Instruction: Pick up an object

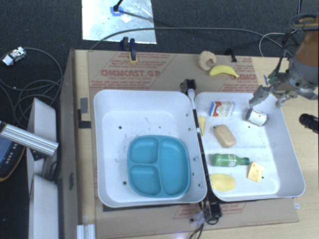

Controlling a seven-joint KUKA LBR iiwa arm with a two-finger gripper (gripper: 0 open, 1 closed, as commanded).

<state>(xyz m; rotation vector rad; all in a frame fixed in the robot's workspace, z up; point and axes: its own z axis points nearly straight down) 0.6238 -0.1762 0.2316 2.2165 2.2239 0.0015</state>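
Camera view: fixed, from above at a slant, over desk point(124, 68) w/ two white bins.
Arm: grey, orange band point(305, 40) above wrist; enters at upper R, over far R corner of right bin point(291, 158).
Gripper point(271, 97): hangs just above that bin's far edge.
Fingers: one dark prong point(259, 94) slants down-left, a second sits nearer the wrist; spread apart, nothing btwn them.
White cup point(257, 117): on its side in right bin, just below the left prong; touching or not, cannot tell.
Carton point(221, 108): red/blue/white box, far-left part of right bin.
Tan block point(225, 135): loaf-like, mid bin, below carton.
Green bottle point(228, 160): lies flat, cap toward R.
Cheese wedge point(255, 172): yellow w/ holes, just R of bottle cap.
Yellow oval point(222, 182): near-left corner of right bin.
Yellow slice point(202, 125): against the left wall of right bin.
Left bin point(114, 108): holds blue divided plate point(158, 165), three compartments, near-R part.
Banana point(223, 71): on desk beyond bins, beside beige ring-like piece point(207, 59).
Floor: dark carpet, cables, silver sheet point(117, 13) at top.
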